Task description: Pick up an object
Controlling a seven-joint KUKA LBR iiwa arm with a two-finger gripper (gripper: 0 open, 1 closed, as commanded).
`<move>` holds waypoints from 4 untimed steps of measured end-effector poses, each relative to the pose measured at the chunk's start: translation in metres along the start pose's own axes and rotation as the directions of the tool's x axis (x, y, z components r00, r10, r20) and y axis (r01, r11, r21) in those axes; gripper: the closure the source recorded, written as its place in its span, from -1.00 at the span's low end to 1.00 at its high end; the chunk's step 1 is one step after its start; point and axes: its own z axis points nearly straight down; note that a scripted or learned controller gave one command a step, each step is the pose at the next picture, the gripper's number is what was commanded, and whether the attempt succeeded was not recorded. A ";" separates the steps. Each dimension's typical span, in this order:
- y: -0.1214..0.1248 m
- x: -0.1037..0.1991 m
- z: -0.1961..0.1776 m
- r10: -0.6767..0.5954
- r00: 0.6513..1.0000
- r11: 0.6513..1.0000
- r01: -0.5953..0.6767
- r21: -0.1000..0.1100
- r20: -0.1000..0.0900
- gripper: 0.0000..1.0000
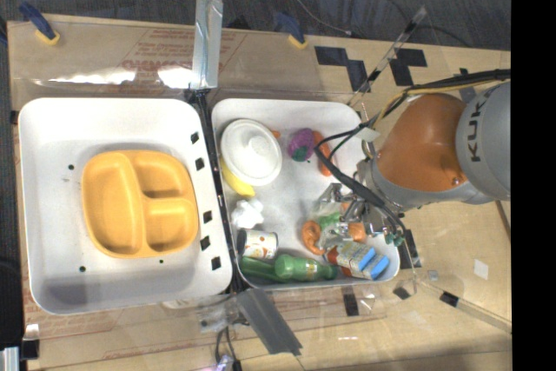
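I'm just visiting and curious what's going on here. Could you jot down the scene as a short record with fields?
Left bin: holds a yellow divided plate
Right bin: white bowl, purple toy, green bottle, small can, other small items
Arm: reaches in from the right, over the right bin
Gripper: low among the clutter near the bin's lower right; grasp unclear
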 end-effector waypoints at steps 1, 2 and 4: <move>-0.002 -0.040 -0.125 0.136 0.991 0.991 -0.136 0.002 -0.001 1.00; 0.005 0.012 -0.034 -0.042 0.999 0.999 0.042 -0.005 -0.018 1.00; -0.001 -0.022 -0.054 -0.219 0.975 0.976 0.219 -0.009 -0.018 1.00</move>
